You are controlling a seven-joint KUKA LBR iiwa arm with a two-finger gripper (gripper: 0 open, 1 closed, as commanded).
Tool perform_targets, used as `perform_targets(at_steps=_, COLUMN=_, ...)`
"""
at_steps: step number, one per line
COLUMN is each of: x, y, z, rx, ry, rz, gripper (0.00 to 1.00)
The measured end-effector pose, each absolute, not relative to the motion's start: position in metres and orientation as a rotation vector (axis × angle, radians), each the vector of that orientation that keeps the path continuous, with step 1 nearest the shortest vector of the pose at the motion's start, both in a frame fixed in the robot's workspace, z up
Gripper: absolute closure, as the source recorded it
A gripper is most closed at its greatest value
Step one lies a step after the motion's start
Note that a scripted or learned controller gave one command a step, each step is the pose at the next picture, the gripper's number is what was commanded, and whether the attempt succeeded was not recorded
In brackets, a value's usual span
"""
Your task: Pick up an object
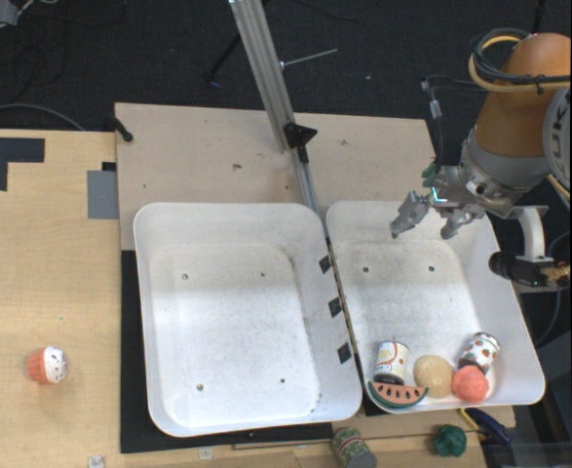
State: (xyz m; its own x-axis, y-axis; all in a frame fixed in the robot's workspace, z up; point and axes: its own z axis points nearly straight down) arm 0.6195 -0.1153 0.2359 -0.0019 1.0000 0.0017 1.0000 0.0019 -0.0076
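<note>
in the camera view, the small can stood upright at the lower edge of the right bin, its long axis near vertical, beside a watermelon slice, a pale ball, and a red ball. the gripper hung at the bin's upper rim, well apart from the can and above it in the frame, fingers spread wide with nothing between them.

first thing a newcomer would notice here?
Probably the arm's orange band at the upper right, with the gripper hanging over the far edge of the right bin, fingers spread and nothing between them. Next, the cluster of small objects crowded into that bin's near end, and one stray orange-and-white toy on the bench at far left.
</note>
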Motion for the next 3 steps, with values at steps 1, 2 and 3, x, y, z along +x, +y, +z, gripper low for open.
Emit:
perform_targets(at_steps=1, x=0.62, y=-0.116, z=0.238, rx=-2.218, ry=-2.221, rz=0.002, gripper=0.0)
perform_targets(at_steps=2, x=0.612, y=-0.111, z=0.177, rx=-2.215, ry=-2.217, rz=0.009, gripper=0.0)
perform_targets(at_steps=3, x=0.616, y=-0.103, z=0.123, rx=-2.215, ry=-2.218, rz=0.007, gripper=0.0)
